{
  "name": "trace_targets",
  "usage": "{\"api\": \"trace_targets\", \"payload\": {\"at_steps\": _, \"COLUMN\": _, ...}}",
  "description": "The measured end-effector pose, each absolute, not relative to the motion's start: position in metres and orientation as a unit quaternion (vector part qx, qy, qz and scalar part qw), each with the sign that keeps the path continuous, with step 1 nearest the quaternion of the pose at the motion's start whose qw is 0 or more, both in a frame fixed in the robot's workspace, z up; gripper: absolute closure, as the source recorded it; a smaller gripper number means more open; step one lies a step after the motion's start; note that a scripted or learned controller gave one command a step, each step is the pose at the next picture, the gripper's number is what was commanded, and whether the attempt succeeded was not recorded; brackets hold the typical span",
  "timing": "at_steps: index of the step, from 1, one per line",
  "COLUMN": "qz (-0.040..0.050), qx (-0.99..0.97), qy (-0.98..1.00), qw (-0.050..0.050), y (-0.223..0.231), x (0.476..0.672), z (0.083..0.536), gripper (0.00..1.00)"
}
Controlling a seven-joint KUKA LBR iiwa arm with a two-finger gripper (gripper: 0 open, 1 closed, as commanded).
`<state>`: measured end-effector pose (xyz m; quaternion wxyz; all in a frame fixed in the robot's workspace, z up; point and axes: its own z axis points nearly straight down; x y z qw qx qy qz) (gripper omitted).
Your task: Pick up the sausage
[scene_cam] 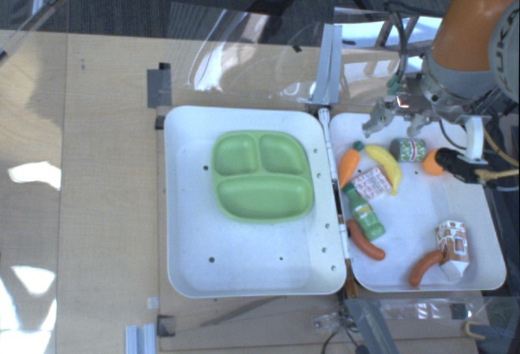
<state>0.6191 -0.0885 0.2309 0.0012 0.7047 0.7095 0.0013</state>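
The pincer (396,118) hangs over the upper edge of the right bin (479,263) in the upper right of the frame, its two grey fingers spread apart with nothing between them, so the step in hand looks like the approach, with no grasp made yet. Two sausage-like pieces lie low in that bin: one sausage (366,240) at the left wall just below the green bottle (365,213), another sausage (424,266) beside a small carton (453,245) at lower right (either may be the target). The next move, as I judge it, calls for travel down-frame, lining the fingers across the chosen sausage's narrow width and descending clear of its neighbour.
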Motion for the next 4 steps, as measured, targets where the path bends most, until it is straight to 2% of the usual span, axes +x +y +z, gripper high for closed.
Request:
{"api": "trace_targets", "payload": {"at_steps": 1, "qz": 0.0008, "qx": 0.678, "qy": 0.735, "qw": 0.001, "y": -0.142, "x": 0.615, "z": 0.132, "gripper": 0.0}}
{"api": "trace_targets", "payload": {"at_steps": 2, "qz": 0.0012, "qx": 0.663, "qy": 0.748, "qw": 0.002, "y": -0.194, "x": 0.542, "z": 0.104, "gripper": 0.0}}
{"api": "trace_targets", "payload": {"at_steps": 3, "qz": 0.0028, "qx": 0.647, "qy": 0.762, "qw": 0.004, "y": -0.194, "x": 0.632, "z": 0.111, "gripper": 0.0}}
{"api": "trace_targets", "payload": {"at_steps": 4, "qz": 0.0025, "qx": 0.633, "qy": 0.774, "qw": 0.007, "y": -0.126, "x": 0.605, "z": 0.089, "gripper": 0.0}}
